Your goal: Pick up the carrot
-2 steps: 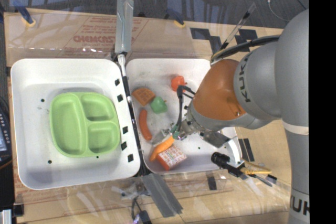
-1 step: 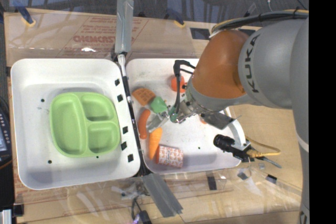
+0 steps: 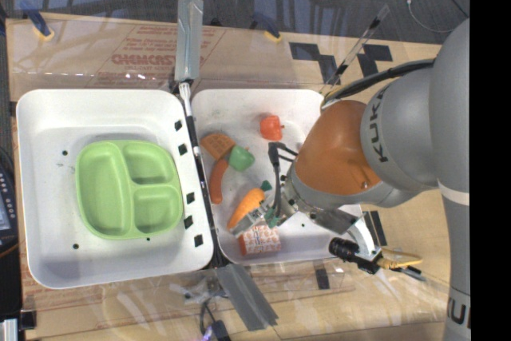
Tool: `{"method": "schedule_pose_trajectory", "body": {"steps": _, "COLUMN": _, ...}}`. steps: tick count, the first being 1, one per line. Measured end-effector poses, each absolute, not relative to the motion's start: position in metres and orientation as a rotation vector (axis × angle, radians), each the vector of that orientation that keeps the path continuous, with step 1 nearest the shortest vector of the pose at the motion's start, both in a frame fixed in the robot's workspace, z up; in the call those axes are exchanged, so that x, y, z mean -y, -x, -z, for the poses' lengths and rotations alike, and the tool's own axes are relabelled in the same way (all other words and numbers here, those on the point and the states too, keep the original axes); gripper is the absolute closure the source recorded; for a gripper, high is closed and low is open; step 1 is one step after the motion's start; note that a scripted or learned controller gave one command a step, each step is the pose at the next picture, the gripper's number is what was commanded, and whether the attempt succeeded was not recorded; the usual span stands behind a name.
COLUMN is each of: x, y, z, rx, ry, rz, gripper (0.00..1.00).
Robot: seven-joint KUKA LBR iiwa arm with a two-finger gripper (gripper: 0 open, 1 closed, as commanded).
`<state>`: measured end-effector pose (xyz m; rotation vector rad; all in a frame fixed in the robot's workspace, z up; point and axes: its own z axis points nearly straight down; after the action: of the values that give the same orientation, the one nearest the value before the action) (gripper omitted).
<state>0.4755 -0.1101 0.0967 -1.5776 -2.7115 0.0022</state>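
Observation:
The carrot (image 3: 246,208) is orange with a small green top. It lies slanted in the right bin (image 3: 307,104), near the bin's front left. My gripper (image 3: 274,210) hangs low over the bin, right beside the carrot's leafy upper end. The orange wrist band and grey arm cover the bin's right half and hide much of the gripper.
Around the carrot lie a reddish sausage (image 3: 215,180), a green piece (image 3: 241,159), a brown bread-like piece (image 3: 217,144), an orange-red fruit (image 3: 271,125) and a red-and-white can (image 3: 259,239). The left bin (image 3: 40,124) holds a green divided plate (image 3: 128,189).

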Motion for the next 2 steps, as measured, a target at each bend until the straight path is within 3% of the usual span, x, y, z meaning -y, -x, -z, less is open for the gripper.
{"method": "schedule_pose_trajectory", "body": {"steps": 1, "x": 0.118, "y": -0.490, "z": -0.151, "rx": 2.513, "ry": 1.886, "rz": 0.000, "gripper": 0.00}}
{"method": "schedule_pose_trajectory", "body": {"steps": 2, "x": 0.099, "y": -0.524, "z": -0.099, "rx": 2.509, "ry": 1.909, "rz": 0.013, "gripper": 0.00}}
